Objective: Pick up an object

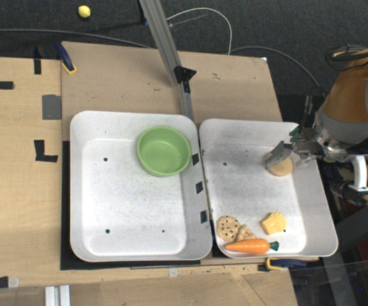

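overhead view of a bench with two shallow white bins side by side. i am the arm reaching in from the right, and my pincer (279, 157) hangs low over the upper right part of the right bin (247, 139), right at a tan, rounded piece of toy food (280, 166), perhaps a bread roll. i cannot tell how far my pincer is open, nor whether it has hold of anything; the roll looks to sit on the bin floor, partly under my wrist.

i judge this to be the grasping step: i am down at the roll, and the next move calls for closing squarely on it and lifting straight up.

the roll lies near the bin's right wall, so there is little room on that side; leftward the bin floor is bare. well apart, along the near edge of the same bin, lie a toy cookie (226, 226), a yellow wedge of toy cheese (273, 222) and a toy carrot (250, 247). the left bin (107, 203) bears a green bowl (164, 150) near its upper right corner.
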{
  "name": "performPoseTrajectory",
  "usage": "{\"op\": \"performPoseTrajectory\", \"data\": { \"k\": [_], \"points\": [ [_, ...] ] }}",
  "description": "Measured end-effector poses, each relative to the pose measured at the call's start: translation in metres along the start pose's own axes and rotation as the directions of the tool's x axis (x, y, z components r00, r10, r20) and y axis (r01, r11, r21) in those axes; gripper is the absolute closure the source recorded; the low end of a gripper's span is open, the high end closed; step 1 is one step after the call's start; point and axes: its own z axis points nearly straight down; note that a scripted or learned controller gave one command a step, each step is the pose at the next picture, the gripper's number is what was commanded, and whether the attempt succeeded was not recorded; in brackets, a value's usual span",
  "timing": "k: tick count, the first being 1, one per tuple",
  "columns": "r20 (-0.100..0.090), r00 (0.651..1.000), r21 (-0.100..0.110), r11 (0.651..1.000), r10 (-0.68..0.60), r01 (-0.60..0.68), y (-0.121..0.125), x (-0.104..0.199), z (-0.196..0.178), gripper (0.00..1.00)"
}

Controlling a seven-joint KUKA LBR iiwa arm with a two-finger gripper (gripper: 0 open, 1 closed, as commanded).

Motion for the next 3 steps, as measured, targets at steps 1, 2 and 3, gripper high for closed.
{"op": "performPoseTrajectory", "data": {
  "k": [1, 2, 3],
  "points": [
    [0.001, 1.000, -0.002, 1.000, 0.000, 0.000, 0.000, 0.001, 0.044, 0.00],
    [0.003, 1.000, -0.008, 1.000, 0.000, 0.000, 0.001, 0.001, 0.093, 0.00],
    [0.002, 1.000, -0.006, 1.000, -0.001, 0.001, 0.000, 0.002, 0.082, 1.00]
  ]
}}
